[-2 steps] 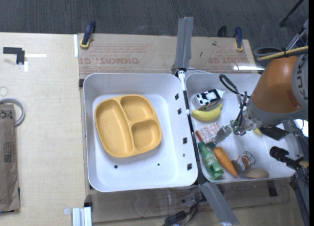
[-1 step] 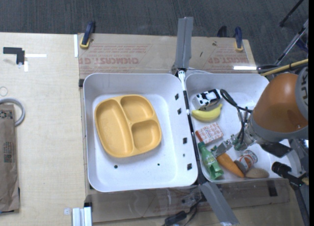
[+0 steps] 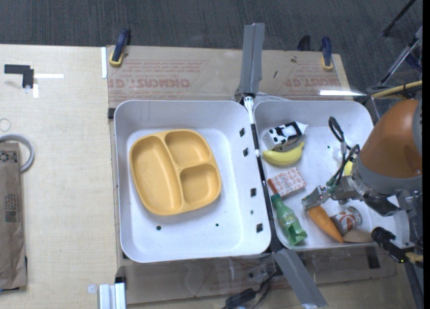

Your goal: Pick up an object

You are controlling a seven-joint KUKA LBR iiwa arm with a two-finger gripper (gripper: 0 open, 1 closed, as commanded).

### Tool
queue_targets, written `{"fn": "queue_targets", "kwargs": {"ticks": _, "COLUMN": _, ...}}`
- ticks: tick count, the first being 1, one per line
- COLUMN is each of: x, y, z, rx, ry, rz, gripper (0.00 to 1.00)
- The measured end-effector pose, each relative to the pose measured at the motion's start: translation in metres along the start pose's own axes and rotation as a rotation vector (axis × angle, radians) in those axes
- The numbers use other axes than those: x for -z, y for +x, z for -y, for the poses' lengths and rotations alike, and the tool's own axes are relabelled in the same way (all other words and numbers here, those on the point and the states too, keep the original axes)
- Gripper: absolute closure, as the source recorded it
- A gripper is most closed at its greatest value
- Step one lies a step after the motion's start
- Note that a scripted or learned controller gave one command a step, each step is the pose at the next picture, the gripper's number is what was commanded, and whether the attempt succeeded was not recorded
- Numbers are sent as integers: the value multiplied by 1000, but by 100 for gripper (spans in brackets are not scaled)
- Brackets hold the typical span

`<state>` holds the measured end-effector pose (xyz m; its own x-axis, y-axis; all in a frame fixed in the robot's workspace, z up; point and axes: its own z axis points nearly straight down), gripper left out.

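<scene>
The right bin (image 3: 316, 109) holds a banana (image 3: 283, 155), a black-and-white cow toy (image 3: 285, 134), a pink-and-white box (image 3: 287, 183), a green bottle (image 3: 289, 221), an orange carrot (image 3: 324, 224) and a small can (image 3: 349, 219). My gripper (image 3: 321, 196) hangs low over the bin's middle, just above the carrot's upper end and right of the pink box. Nothing is visible between its fingers. The arm's orange band (image 3: 395, 141) covers the bin's right side.
The left bin (image 3: 134, 234) holds a yellow three-compartment plate (image 3: 175, 170). A grey divider (image 3: 252, 59) stands between the bins at the back. Cardboard lies behind the bins, and a brown paper bag (image 3: 10, 213) sits at far left.
</scene>
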<state>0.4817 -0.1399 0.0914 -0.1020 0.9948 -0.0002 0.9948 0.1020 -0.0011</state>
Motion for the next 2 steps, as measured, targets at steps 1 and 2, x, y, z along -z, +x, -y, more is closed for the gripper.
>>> {"fn": "queue_targets", "kwargs": {"ticks": 1, "x": 8, "y": 0, "z": 0, "rx": -3, "ry": 1, "rz": 0, "gripper": 100}}
{"fn": "queue_targets", "kwargs": {"ticks": 2, "x": 159, "y": 6, "z": 3, "rx": 190, "ry": -1, "rz": 2, "gripper": 100}}
